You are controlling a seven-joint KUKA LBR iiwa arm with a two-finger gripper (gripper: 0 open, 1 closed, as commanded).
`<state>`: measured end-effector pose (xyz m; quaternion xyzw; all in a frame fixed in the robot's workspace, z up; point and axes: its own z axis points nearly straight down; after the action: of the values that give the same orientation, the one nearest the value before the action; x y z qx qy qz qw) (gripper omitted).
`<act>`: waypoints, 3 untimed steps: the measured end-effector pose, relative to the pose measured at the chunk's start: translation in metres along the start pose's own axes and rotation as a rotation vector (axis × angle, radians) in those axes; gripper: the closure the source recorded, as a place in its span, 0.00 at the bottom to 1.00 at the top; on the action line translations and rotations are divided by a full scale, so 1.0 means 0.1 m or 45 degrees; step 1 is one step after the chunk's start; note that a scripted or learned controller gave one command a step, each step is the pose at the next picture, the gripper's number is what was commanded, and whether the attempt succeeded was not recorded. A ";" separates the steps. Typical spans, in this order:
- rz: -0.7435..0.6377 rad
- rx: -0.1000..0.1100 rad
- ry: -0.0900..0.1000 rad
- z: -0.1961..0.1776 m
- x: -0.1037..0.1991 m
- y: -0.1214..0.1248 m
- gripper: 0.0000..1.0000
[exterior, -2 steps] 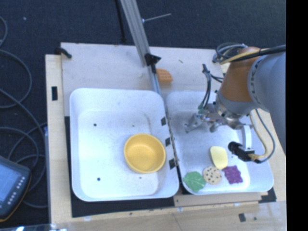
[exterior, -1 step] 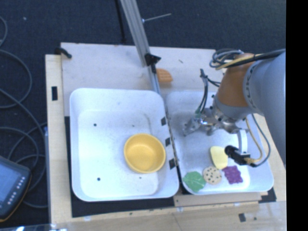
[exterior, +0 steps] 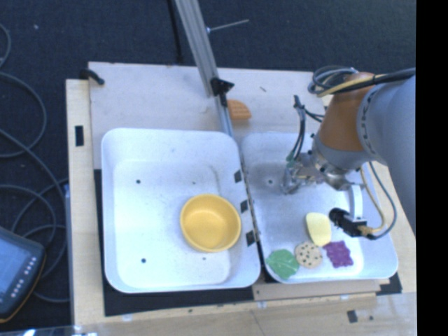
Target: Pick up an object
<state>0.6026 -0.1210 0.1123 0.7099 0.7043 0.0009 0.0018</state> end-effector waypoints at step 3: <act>-0.015 -0.005 0.000 -1.77 -0.02 0.06 1.00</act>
<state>0.6074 -0.1227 0.2891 0.7057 0.7085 0.0022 0.0032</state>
